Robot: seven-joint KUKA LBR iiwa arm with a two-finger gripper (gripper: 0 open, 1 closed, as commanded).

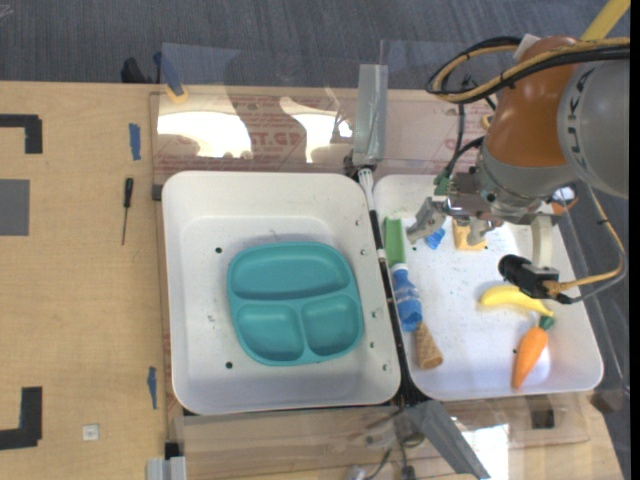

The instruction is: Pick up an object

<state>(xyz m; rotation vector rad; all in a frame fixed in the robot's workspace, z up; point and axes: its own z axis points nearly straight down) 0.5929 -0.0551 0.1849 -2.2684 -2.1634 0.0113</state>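
A: Banana, yellow and curved with a dark stem end, lies at about four o'clock in the right bin, just above an orange carrot.

B: And the gripper?

A: It hangs at twelve o'clock over that bin, apart from the banana. Whether it is released or clenched cannot be told. A teal tray sits in the left bin.
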